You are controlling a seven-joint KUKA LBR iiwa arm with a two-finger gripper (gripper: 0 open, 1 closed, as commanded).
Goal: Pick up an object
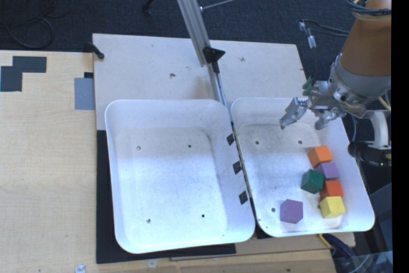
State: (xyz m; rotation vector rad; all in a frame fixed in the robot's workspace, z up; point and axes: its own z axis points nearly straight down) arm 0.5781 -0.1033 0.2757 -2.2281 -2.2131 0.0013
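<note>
Gripper (305, 115) over the right bin's (268, 137) far end — fingers spread, nothing between them — blocks (323, 181) well apart, nearer corner.

Arm (367, 41) cut off at right edge — red block (332, 188) partly hidden behind yellow block (332, 206).

Arm (365, 54): grey cylindrical body with an orange band above the wrist, ending in a metallic grey pincer (295, 113) with cabling at the wrist.

No legible text or labels
</note>
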